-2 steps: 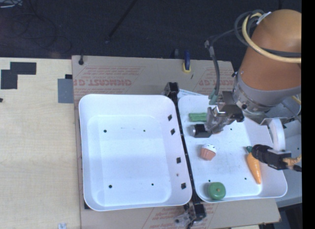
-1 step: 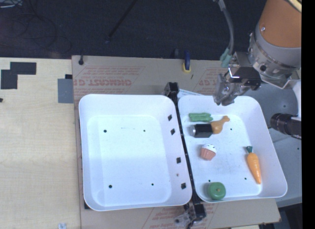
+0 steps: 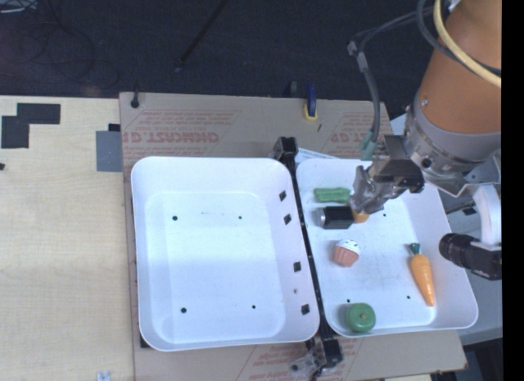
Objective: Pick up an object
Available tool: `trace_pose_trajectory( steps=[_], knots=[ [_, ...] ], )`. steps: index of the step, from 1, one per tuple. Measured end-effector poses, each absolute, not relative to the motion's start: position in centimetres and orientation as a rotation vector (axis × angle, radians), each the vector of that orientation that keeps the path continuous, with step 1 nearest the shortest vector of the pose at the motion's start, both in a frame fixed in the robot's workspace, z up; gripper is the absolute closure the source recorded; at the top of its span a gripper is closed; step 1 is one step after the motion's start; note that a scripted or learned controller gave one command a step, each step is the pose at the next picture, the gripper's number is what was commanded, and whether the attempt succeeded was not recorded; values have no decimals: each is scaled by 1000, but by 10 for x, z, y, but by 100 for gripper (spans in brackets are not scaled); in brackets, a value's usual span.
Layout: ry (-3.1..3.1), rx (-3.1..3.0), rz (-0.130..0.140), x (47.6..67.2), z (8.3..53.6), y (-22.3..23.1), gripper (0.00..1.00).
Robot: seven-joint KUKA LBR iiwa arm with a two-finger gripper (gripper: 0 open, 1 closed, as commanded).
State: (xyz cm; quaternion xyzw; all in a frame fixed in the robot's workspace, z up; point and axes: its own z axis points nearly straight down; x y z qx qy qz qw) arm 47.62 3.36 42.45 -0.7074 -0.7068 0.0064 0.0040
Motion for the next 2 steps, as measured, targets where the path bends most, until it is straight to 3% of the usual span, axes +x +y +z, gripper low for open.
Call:
trace_pose_trajectory(
  steps=[1, 2],
  knots=[
    [-2230, -2219, -3, 572, 539, 63, 100],
    [-2220, -2218, 6, 479, 525, 52, 100]
  ],
)
